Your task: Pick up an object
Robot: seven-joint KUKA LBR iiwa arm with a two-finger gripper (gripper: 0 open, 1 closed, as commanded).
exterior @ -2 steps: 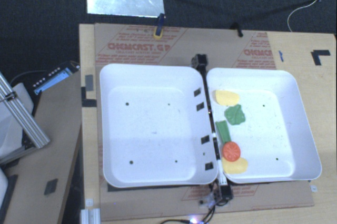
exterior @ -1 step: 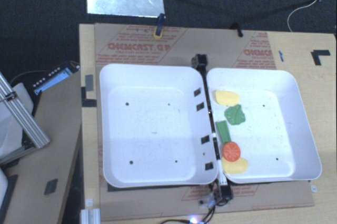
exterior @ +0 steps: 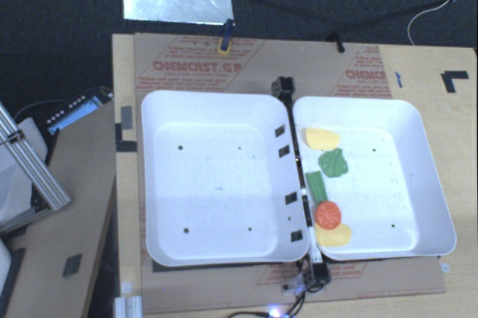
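Tomato [exterior: 328, 215] in right bin [exterior: 388, 186] touches green stick [exterior: 316, 185] and yellow piece [exterior: 335, 237] by its left wall.

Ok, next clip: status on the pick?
Nothing picked yet. Five items along the right bin left wall: yellow piece, green leaf, green stick, red ball, yellow piece below it.

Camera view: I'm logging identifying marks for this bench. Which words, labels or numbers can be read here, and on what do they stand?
"CHEMCAST GP": red print on the brown board under the bins, left of centre, seen upside down.
A second red print on the same board, above the right bin, looks like the same wording but is too blurred to read.
Red print along the board's front edge: unreadable.
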